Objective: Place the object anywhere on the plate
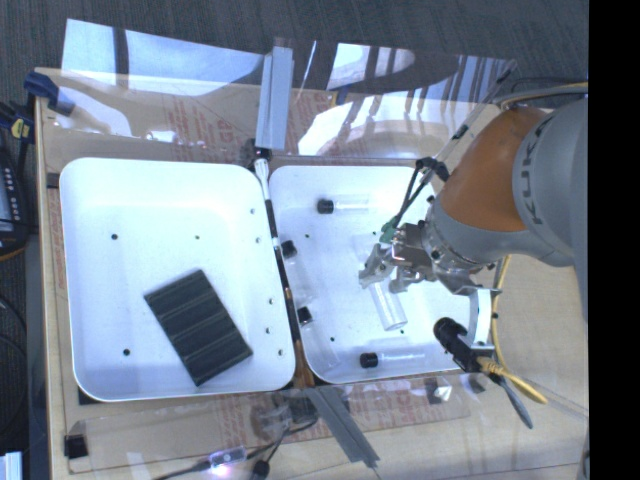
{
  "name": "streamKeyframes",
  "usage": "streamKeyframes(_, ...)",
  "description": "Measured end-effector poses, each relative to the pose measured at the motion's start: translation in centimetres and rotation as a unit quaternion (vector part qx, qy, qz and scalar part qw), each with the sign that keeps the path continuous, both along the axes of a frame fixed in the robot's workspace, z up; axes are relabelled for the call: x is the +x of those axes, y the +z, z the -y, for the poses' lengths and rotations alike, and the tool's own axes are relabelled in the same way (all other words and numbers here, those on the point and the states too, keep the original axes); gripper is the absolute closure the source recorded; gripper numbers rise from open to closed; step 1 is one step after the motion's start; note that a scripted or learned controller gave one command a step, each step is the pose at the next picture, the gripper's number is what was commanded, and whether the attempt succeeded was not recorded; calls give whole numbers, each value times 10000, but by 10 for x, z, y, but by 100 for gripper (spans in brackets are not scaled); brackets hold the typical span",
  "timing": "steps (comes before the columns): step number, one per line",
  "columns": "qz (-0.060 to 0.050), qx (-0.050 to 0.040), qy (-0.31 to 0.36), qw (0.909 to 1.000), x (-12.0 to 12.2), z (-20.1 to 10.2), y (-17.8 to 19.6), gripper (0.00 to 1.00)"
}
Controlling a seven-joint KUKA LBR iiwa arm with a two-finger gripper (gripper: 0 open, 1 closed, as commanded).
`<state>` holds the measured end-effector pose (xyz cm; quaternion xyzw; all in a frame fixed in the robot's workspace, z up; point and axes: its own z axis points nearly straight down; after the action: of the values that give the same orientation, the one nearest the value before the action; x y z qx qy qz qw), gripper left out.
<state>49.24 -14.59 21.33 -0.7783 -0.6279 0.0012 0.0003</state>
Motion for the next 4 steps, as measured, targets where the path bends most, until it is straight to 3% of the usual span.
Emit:
streamKeyframes(1,-13,-1,144,9999,35,-61,-23,100)
streamKeyframes(2,-6,8,542,9985,164,-121,-23,100)
streamKeyframes(3,1,9,-651,9979,164,-208,-22,100)
streamKeyframes(4,-5,8,-702,9975,155,-305,27,100)
